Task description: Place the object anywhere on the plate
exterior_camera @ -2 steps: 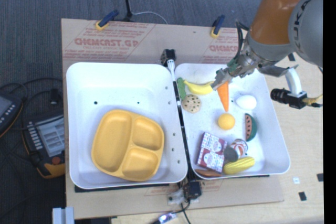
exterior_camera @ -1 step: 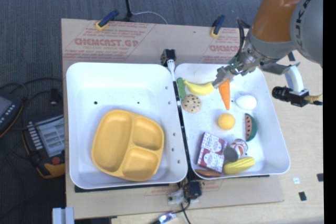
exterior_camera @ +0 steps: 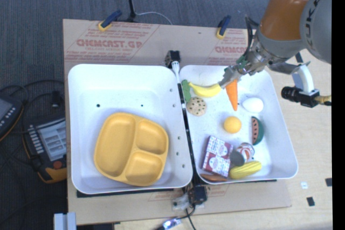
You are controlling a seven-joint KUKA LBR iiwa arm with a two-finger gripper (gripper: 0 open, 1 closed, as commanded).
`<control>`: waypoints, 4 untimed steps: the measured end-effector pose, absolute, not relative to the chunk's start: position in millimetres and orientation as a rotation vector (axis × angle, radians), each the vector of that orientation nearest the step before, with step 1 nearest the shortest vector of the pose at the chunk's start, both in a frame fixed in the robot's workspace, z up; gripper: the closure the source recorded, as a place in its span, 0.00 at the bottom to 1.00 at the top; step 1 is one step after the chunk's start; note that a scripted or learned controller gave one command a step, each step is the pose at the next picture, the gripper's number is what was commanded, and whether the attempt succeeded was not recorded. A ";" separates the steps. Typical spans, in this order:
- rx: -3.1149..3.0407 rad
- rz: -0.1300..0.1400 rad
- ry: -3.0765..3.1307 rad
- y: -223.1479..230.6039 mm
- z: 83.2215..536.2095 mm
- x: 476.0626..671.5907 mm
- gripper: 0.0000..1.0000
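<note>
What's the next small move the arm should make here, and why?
Probably a short descent toward the banana. The gripper sits at the far side of the right bin, by the banana's tip and the carrot, with nothing visibly held, while the yellow plate lies in the left bin.

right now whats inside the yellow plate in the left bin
Nothing can be seen in the yellow plate: its three compartments show bare. The toys, such as the banana and carrot, lie in the right bin. What is under the plate is covered.
</note>
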State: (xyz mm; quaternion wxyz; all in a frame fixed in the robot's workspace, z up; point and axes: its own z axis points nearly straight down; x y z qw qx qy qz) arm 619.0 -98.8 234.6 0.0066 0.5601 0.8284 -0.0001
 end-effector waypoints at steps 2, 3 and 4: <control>1.749 -0.001 2.586 -99.5 252.3 620.6 1.00; 1.747 -0.001 2.584 -100.0 261.2 621.2 1.00; 1.747 0.000 2.581 -100.5 269.8 621.8 1.00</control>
